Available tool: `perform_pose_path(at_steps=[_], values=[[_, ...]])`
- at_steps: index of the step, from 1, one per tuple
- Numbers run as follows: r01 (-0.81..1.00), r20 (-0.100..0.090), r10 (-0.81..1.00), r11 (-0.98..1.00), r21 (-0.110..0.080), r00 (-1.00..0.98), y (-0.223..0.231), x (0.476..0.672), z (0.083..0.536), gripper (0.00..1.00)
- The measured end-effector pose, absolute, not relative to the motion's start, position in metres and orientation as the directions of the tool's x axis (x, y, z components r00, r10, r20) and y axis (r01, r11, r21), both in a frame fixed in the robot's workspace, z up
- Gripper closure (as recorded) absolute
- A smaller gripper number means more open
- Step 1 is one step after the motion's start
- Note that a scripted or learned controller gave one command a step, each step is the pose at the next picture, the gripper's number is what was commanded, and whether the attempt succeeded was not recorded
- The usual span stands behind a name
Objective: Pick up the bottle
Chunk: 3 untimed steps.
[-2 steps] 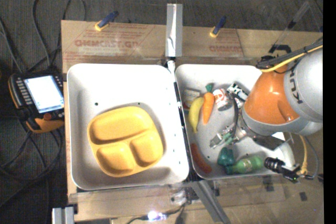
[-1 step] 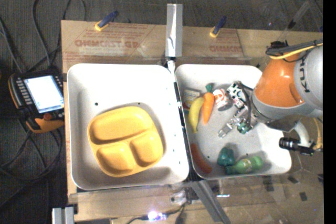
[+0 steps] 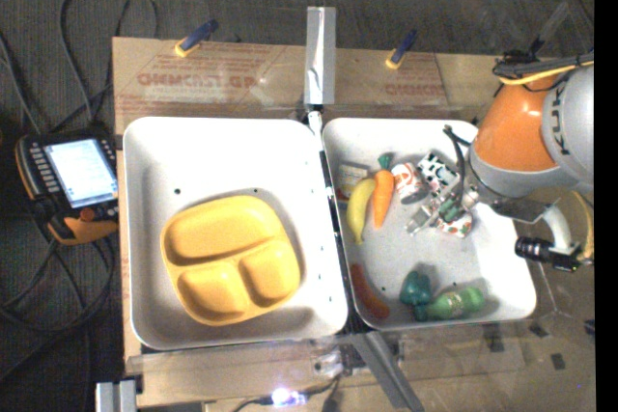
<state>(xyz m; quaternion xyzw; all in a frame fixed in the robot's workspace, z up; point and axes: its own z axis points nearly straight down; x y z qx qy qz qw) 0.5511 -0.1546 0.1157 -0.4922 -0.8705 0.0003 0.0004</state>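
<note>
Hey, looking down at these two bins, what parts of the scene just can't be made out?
- Gripper, camera view: small and blurred against the white-and-red items beneath it; the jaws' state is unreadable.
- Green plastic bottle: its cap end is hidden behind the dark green toy.
- Grey arm: cut off at the right edge.

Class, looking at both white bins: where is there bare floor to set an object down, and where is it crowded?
Free: left bin floor around the yellow divided plate, especially behind it. Crowded: right bin, with banana, carrot, gripper, and green bottle.
</note>
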Motion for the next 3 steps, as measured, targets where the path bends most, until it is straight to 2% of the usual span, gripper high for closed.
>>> perform_pose_path(at_steps=[1,2,3], values=[[0.810,-0.004,0.810,0.587,0.008,-0.587,-0.181,0.552,0.092,1.00],[0.845,-0.016,0.845,0.535,0.018,-0.534,-0.179,0.542,0.093,1.00],[0.838,0.006,0.838,0.546,0.012,-0.546,-0.169,0.540,0.090,0.00]])
